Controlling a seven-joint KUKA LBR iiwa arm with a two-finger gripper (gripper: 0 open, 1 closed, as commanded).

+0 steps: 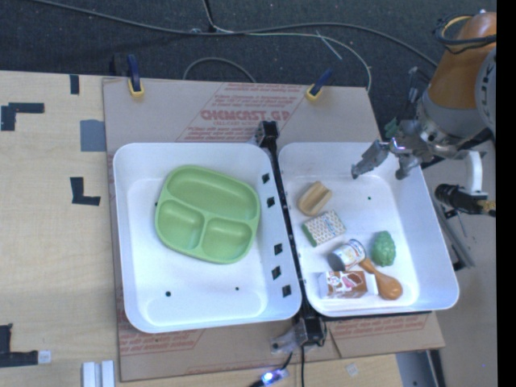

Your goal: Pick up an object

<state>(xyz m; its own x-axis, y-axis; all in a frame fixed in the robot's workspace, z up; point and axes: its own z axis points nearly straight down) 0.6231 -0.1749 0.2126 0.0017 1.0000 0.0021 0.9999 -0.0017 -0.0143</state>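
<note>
While the gripper (385,160) hangs over the right bin (419,208)'s far end, fingers spread apart with nothing between them, pickable items sit nearer in that bin: bread roll (314,197), checkered packet (324,228), small can (348,255), green broccoli (384,248), orange drumstick (382,282), red-white box (346,285).

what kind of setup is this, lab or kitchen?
Likely a robot grasping test bench, not a kitchen: a robot arm over two white bins clamped to cardboard, toy food, and loose cables on the floor.
</note>
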